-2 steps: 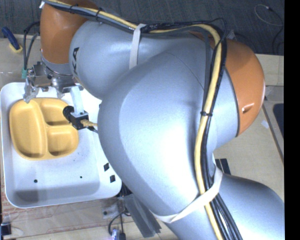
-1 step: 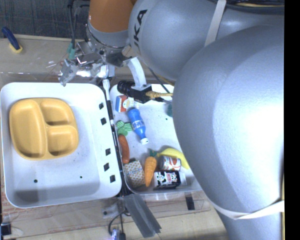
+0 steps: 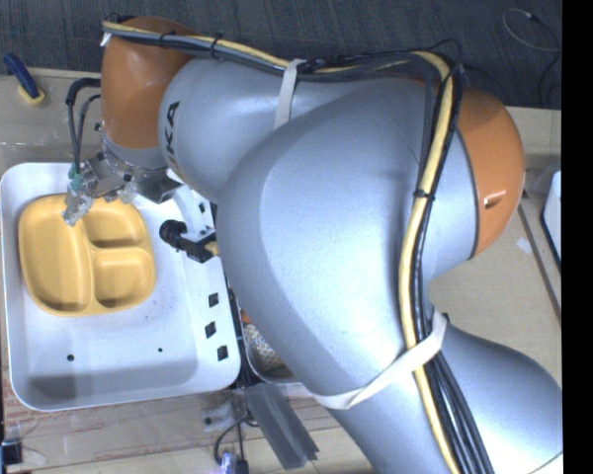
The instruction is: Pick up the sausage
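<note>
Hovering over the upper rim of the yellow divided tray in the left bin, probably searching there. Sausage hidden (perhaps under the arm, over the right bin). Arm stretched leftward, gripper pointing down; grasp state impossible to tell.

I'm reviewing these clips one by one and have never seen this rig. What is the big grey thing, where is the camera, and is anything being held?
The big grey shape is a robot arm with orange bands, seen from a single camera fixed above the bench, looking down at a slant. Its gripper hangs over the top edge of a yellow divided tray, which lies in the left white bin. The arm covers most of the second bin. No sausage can be made out, and whether the gripper holds anything is too small to tell.
</note>
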